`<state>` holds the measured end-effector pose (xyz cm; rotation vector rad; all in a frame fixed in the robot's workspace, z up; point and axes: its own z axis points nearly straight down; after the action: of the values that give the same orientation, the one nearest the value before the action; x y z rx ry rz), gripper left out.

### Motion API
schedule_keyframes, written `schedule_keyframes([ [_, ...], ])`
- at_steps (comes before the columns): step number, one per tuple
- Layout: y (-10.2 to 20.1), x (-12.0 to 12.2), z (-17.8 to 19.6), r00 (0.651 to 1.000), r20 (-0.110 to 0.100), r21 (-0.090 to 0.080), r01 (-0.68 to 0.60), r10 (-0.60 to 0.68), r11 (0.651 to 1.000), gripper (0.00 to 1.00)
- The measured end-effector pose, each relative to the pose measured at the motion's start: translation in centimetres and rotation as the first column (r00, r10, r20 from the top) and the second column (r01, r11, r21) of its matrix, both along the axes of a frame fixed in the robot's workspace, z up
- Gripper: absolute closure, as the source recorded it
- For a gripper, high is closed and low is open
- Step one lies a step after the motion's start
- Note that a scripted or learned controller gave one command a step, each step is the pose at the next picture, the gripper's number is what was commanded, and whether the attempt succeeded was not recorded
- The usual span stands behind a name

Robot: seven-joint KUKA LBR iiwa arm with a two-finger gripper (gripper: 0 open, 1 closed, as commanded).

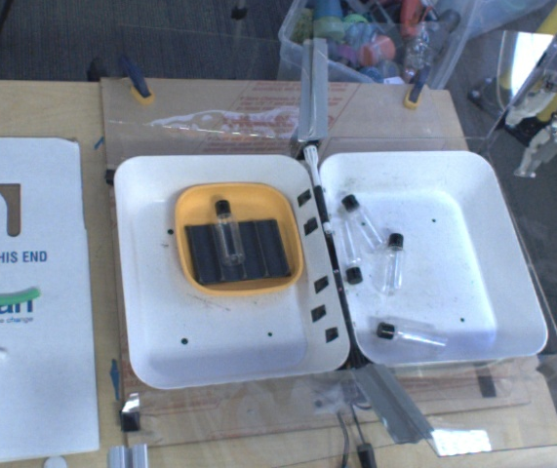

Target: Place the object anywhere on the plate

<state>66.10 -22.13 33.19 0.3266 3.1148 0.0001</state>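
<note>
Near edge: a grey metal bracket [395, 412] sits closest to the camera, below the seam where the two bins meet, apparently clamping them to the bench.
Printed sheet [24, 291]: a flat white card on the bench, left of the bins and out of the work.
Left bin [146, 344]: a shallow white tray holding the yellow plate [188, 213], which sits slightly far of its centre.
Black pad [258, 252]: a dark ribbed rectangle on the plate floor; its ribs probably stop a round thing rolling off.
Vial on the plate [226, 237]: a clear tube with a black cap, lying flat on the pad with the cap toward the far side, well inside the rim. Judged by this alone, the task's object is already where it belongs.
Right bin [483, 178]: the stock side, with loose vials lying apart from one another.
Far-left vial [361, 227]: lies at a slant, close to the divider.
Middle vial [392, 264]: just right of that one, cap toward the far side.
Near vial [413, 335]: lies almost crosswise by the near wall, cap to the left.
Divider tabs [315, 261]: a row of small black pieces along the wall shared by the bins.
Gripper [543, 135]: a pale grey mechanism at the far right, outside both bins and well apart from every vial, looks like the arm's end parked clear of the trays. I cannot tell whether it is open or closed, and nothing shows in its grasp.
Toy crate [385, 18]: a clear box of coloured items beyond the bench.
</note>
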Motion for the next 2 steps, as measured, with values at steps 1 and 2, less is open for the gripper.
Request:
schedule_keyframes([
  [1,0.0,0.2,1.2,1.0,0.011,-0.001,0.002,-0.002,1.0,1.0],
  [2,-0.1,-0.1,7.3,0.967,0.002,-0.003,-0.255,0.255,0.967,1.0],
])
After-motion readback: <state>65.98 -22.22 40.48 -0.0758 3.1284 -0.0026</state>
